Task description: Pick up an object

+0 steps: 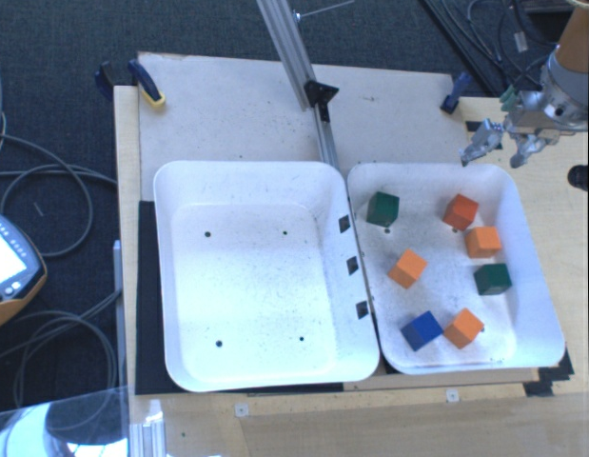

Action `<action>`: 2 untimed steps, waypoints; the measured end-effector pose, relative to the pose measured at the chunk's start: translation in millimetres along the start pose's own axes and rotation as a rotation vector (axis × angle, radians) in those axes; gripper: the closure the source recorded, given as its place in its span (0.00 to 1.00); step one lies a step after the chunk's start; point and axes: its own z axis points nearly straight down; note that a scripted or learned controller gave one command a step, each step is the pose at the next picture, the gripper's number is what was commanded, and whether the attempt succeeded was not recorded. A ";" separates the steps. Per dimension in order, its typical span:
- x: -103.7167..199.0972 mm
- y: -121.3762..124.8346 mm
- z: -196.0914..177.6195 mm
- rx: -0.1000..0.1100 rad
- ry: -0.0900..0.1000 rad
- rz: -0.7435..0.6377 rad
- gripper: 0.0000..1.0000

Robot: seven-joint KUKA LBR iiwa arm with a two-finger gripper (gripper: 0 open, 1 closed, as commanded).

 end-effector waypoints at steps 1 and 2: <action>25.0 -75.7 75.1 0.011 0.006 0.004 0.00; 54.2 -122.2 125.0 -0.014 -0.003 0.002 0.00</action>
